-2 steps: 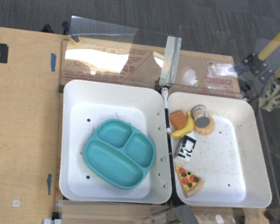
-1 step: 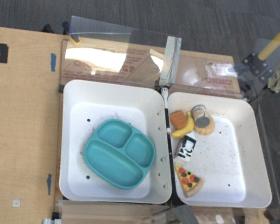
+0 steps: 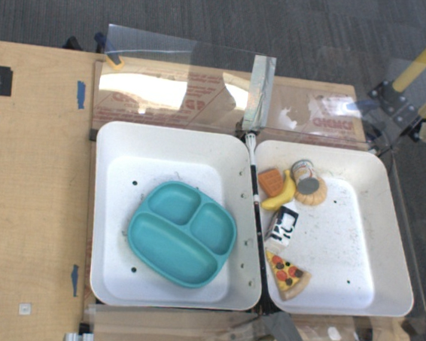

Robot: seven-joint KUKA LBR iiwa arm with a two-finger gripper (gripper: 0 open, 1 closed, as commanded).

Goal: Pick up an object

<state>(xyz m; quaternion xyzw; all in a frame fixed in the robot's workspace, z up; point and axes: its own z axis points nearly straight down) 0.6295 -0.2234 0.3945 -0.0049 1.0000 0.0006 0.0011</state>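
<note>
Two bins sit side by side on the counter (image 3: 30, 184), with a divided plate (image 3: 182, 233) in the left bin (image 3: 117, 148). In the right bin (image 3: 357, 242), along its left wall, lie a waffle (image 3: 271, 181), banana (image 3: 280, 196) and can (image 3: 301, 170) uppermost, a small card (image 3: 283, 226) below them, and a pizza slice (image 3: 287, 275) lowest.

Two bins (image 3: 116, 156), one teal plate (image 3: 182, 235), five toys (image 3: 284, 211).

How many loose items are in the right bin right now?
5, all along its left side: waffle, banana, can on a cookie, black-and-white card, pizza slice. The cluster may hide more.
</note>
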